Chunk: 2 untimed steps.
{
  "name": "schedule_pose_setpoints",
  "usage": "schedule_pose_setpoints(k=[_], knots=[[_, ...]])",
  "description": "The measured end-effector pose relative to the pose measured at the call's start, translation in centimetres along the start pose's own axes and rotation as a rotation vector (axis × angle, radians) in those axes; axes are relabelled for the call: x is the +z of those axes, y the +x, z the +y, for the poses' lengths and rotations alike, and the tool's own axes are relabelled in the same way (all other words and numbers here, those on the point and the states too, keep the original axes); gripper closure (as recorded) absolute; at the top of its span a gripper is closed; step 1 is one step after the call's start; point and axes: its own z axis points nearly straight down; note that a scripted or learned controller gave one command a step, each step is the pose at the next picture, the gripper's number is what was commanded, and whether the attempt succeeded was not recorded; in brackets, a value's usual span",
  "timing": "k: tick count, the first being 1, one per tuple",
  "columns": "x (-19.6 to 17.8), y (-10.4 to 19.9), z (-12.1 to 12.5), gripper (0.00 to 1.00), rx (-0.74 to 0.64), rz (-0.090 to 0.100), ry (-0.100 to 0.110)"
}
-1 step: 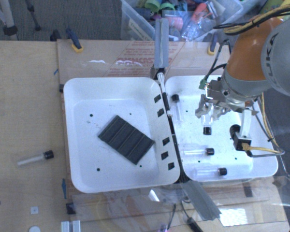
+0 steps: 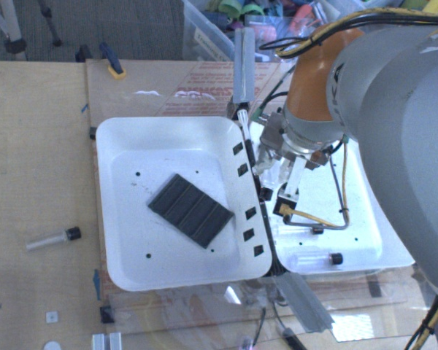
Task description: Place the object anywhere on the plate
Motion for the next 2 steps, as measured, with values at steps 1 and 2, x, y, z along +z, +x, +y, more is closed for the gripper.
schedule_pose_setpoints(k=[1,2], knots=[[2.0,3.7,1.8,1.0,0.073,0.019,-0.023],[-1.0,14.6,-0.1,1.0,0.068,0.0,0.0]])
